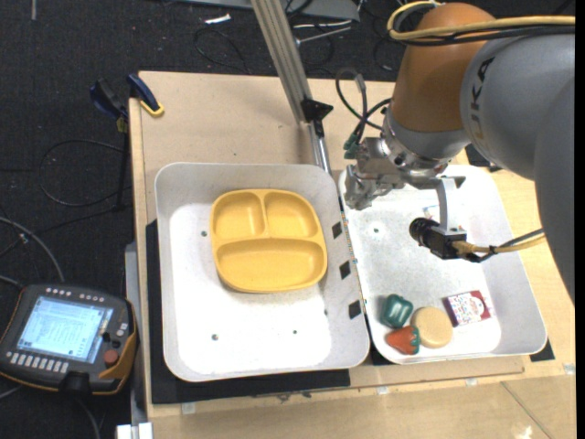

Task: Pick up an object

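— Reaching yet? Your gripper [370, 188] hangs at the right bin's [512, 245] far left corner; I cannot tell its state.
— Then steer toward the near edge, where the green block [396, 310], round bun [433, 327] and red piece [402, 340] cluster touching. Take the pink packet [466, 308]; it lies just beside them.

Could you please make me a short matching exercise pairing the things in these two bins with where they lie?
Things:
1. yellow tray
2. gripper
3. pink packet
4. green piece

Places:
A. right bin, near edge, rightmost of the cluster
B. middle of the left bin
C. right bin, far left corner
D. right bin, near edge, left of the round beige piece

Pairs: 1-B, 2-C, 3-A, 4-D
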Tool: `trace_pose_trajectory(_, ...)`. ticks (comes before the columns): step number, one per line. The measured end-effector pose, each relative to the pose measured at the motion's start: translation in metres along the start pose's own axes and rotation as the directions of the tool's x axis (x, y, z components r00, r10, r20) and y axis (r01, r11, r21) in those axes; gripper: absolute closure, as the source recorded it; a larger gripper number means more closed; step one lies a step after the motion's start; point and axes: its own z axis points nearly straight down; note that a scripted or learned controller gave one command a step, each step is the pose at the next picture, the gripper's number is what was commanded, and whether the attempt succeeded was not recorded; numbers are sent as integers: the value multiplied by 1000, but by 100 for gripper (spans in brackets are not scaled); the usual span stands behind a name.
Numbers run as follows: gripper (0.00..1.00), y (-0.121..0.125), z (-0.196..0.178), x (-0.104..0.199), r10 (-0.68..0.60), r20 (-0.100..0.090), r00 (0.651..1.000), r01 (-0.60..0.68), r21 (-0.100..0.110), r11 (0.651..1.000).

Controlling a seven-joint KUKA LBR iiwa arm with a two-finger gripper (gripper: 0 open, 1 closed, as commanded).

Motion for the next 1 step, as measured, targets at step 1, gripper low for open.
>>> trace_pose_trajectory(1,100,-5,-5,53,0,0,1000,0,1,1000)
